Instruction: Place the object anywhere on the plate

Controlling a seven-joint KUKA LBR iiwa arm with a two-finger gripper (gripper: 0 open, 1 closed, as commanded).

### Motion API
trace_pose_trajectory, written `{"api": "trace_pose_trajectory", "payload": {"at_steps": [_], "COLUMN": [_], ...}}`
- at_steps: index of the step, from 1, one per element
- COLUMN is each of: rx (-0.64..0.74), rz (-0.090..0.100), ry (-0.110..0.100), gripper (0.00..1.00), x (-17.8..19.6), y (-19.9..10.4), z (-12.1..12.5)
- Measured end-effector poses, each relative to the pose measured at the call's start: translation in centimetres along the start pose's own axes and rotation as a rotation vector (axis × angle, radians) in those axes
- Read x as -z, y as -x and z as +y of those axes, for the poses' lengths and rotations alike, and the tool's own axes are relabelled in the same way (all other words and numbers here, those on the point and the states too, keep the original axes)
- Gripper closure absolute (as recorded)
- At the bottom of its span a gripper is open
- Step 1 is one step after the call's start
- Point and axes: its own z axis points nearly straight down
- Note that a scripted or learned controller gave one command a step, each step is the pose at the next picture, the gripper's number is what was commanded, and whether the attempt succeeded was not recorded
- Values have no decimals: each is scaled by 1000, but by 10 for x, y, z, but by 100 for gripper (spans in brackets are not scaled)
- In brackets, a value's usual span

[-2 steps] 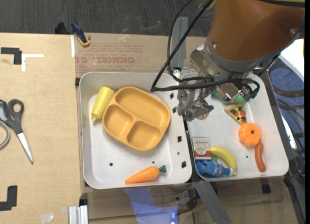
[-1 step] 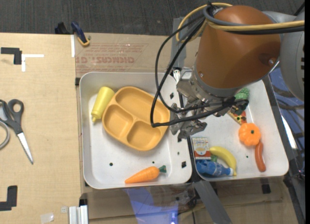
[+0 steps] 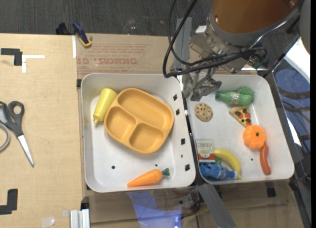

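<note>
**A:** What lies nearest in the two bins?

**B:** In the left bin (image 3: 89, 172), a carrot (image 3: 146, 177) by the near wall. In the right bin (image 3: 281, 170), near-left corner, a blue packet (image 3: 217, 172) with a banana (image 3: 228, 159) touching it and a small carton (image 3: 205, 149) just beyond.

**A:** And along the right side?

**B:** A sausage (image 3: 265, 159) lies lengthwise near the right wall, with an orange pumpkin (image 3: 254, 136) touching its far end. Farther back, a pizza slice (image 3: 241, 115), then a green bottle (image 3: 236, 96) on its side. A cookie (image 3: 203, 111) sits toward the left wall, apart from the rest.

**A:** Where's the plate?

**B:** The yellow, three-part plate (image 3: 138, 120) sits mid-bin on the left, nothing on it. A yellow bottle (image 3: 103, 104) lies against its far-left rim.

**A:** The gripper?

**B:** The gripper (image 3: 199, 88) hangs over the far-left corner of the right bin, just beyond the cookie and left of the green bottle. Its fingers look dark and bunched; I can't tell whether they are spread or pressed together, and nothing shows between them.

**A:** Outside the bins?

**B:** Scissors (image 3: 17, 126) on the bench at the far left.
</note>
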Motion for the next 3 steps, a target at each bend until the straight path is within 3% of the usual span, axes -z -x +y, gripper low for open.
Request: {"api": "trace_pose_trajectory", "payload": {"at_steps": [1,2,3], "rx": [195,195,193], "rz": [3,-1,0], "ry": [5,1,2], "gripper": [100,100,0], "x": [-220,-95,-96], "y": [27,93,93], "z": [54,89,89]}}
